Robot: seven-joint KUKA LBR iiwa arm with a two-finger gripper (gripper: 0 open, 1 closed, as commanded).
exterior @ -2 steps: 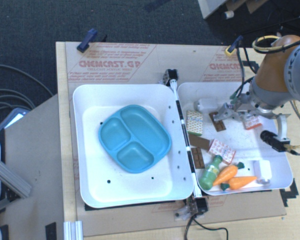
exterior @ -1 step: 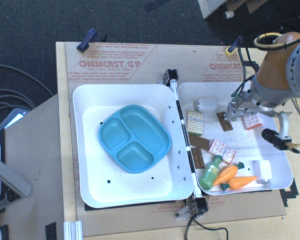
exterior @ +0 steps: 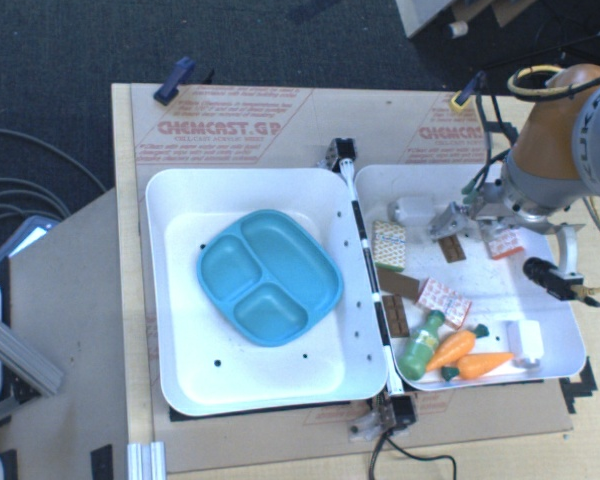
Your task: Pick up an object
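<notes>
the grey two-finger gripper [exterior: 450,226], its grip state impossible to tell, hovers low in the right white bin [exterior: 565,323] beside a small brown packet [exterior: 452,250], so the approach seems underway and descent onto it is next.

Grey rounded arm [exterior: 592,138] at the right edge, broad orange band [exterior: 550,128] above the wrist, silver-grey wrist flange below it, black cable looping over the orange section, small metallic two-finger gripper [exterior: 448,224] at the left end, dark cylindrical fitting beside the wrist
</notes>
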